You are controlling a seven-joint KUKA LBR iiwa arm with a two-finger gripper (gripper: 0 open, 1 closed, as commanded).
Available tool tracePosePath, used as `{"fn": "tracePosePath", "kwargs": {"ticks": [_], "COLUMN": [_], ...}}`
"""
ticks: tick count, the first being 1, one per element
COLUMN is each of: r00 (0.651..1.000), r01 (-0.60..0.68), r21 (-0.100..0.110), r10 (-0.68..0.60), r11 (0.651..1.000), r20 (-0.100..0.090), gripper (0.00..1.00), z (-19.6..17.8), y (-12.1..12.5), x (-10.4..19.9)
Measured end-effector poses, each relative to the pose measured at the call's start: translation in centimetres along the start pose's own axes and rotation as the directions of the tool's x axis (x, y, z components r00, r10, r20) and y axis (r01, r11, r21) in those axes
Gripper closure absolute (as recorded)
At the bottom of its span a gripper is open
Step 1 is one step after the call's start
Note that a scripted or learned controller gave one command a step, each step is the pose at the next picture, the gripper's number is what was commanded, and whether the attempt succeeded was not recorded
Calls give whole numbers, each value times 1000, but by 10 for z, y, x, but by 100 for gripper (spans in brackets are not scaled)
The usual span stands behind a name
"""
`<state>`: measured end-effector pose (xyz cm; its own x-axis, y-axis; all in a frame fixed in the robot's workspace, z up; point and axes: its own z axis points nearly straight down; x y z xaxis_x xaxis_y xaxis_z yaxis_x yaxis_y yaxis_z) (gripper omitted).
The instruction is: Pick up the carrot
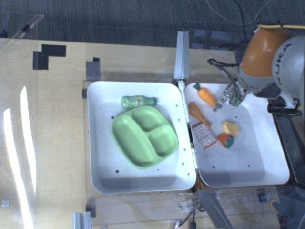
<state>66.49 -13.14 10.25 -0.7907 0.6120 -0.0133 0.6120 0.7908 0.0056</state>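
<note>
Beside the gripper (224,100), carrot (206,96) unobstructed, fingertips blurred

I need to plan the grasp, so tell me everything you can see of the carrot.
The carrot is a small toy, smooth like plastic, orange with a green leafy tip. It lies flat on the floor of the right bin near its far left corner, green end toward the far wall, body slanting toward the gripper. The gripper hovers just beside its thick end; contact cannot be told. Nothing else touches it.
</note>
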Motion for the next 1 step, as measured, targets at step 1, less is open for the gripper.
{"fn": "tracePosePath", "kwargs": {"ticks": [1], "r00": [976], "r01": [219], "r21": [-3], "r10": [-219], "r11": [976], "r20": [-3], "gripper": [100], "z": [-110], "y": [64], "x": [73]}}
